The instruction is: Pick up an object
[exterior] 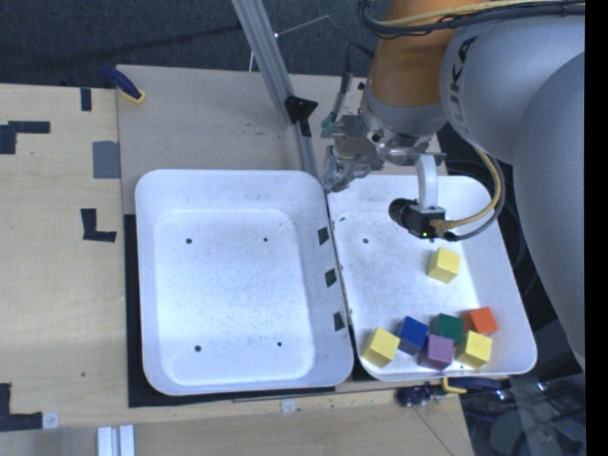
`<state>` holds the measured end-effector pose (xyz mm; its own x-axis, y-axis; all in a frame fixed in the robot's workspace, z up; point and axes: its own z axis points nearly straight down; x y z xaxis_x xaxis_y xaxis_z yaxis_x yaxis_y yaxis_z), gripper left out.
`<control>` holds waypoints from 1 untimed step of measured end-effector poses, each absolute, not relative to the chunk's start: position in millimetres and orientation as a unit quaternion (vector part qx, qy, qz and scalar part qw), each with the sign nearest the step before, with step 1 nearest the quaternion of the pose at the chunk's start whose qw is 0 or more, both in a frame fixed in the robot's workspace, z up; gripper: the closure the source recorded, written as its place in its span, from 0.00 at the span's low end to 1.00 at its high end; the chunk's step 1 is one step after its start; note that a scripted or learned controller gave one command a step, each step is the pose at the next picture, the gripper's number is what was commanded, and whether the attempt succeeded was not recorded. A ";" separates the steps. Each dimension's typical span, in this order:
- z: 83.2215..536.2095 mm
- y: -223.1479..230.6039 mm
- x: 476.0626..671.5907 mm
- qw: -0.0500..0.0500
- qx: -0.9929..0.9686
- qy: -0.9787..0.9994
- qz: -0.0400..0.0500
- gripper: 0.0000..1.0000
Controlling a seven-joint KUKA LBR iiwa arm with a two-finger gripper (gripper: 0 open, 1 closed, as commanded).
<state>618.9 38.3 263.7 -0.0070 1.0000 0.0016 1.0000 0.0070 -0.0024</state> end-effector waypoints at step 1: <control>247.5 94.3 613.9 0.002 -0.705 -0.710 0.001 1.00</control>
